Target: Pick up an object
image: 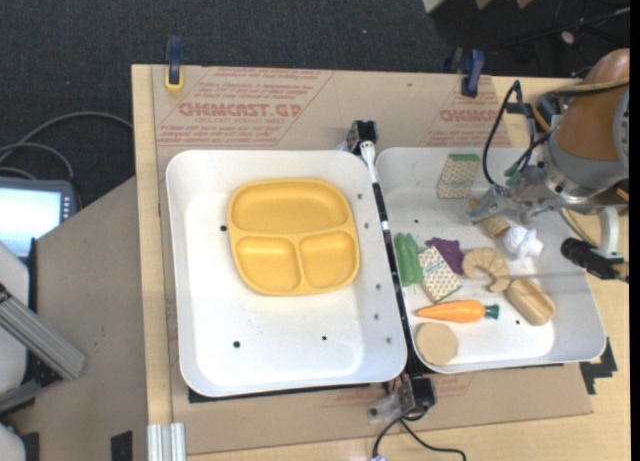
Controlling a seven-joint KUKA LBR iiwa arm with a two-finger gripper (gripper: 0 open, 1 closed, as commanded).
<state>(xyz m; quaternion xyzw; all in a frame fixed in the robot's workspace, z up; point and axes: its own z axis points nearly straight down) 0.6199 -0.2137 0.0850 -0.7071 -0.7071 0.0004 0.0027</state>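
Observation:
My gripper (pixel 497 215) hangs low over the back part of the right bin (pixel 420 174), reaching in from the right. Just in front of it lies a crumpled white object (pixel 520 241). Closer to the front sit a tan croissant-shaped piece (pixel 485 264), a tan bread-like block (pixel 530 301), an orange carrot (pixel 455 313) and a round tan disc (pixel 436 343). A green stick (pixel 406 258), a purple piece (pixel 445 249) and a patterned cloth piece (pixel 434 271) lie at the bin's left side. A speckled green-topped pouch (pixel 458 176) rests near the back.
The left bin (pixel 200 279) holds a yellow three-compartment plate (pixel 294 234). A black divider rail (pixel 380 229) runs between the bins. Cables loop around the arm's wrist (pixel 585 144) at the right edge.

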